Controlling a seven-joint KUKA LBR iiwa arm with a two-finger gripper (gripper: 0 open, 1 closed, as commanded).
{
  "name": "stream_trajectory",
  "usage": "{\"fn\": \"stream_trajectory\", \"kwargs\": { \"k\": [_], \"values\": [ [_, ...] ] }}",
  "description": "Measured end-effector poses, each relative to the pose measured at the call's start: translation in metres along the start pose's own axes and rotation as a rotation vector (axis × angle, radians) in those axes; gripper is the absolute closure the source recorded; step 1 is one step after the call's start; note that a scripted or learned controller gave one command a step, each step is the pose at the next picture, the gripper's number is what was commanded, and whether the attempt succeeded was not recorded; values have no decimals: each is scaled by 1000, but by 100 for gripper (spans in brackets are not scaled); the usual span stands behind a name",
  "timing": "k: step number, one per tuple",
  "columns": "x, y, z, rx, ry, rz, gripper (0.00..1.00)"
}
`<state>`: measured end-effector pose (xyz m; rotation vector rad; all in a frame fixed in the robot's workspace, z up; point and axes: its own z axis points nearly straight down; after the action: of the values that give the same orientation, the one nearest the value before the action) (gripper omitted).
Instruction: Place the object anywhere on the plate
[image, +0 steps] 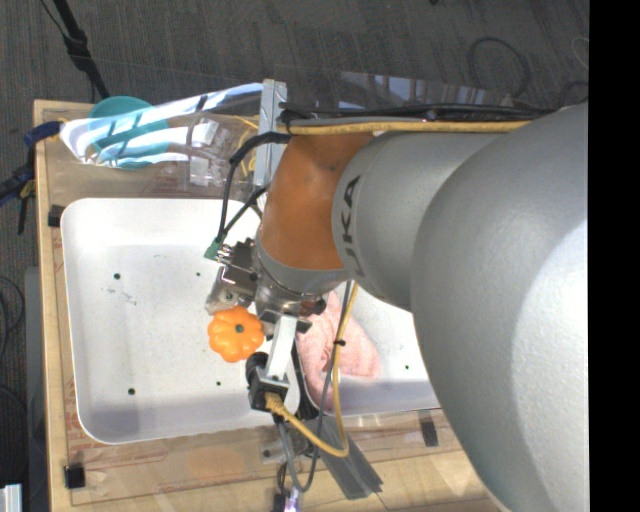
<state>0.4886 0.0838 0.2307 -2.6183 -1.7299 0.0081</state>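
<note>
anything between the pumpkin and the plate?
Can't confirm. The orange pumpkin sits in the white bin right beside the gripper. A pink thing, possibly the plate, lies just past the wrist, largely hidden by the arm.

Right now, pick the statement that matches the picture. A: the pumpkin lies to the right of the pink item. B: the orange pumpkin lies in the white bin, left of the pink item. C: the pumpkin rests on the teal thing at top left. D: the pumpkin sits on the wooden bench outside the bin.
B: the orange pumpkin sits on the white bin floor, left of the pink item.
</note>
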Motion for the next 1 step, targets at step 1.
{"fn": "stream_trajectory", "kwargs": {
  "k": [1],
  "values": [
    [-77, 29, -4, 0, 1, -154, 100]
  ]
}}
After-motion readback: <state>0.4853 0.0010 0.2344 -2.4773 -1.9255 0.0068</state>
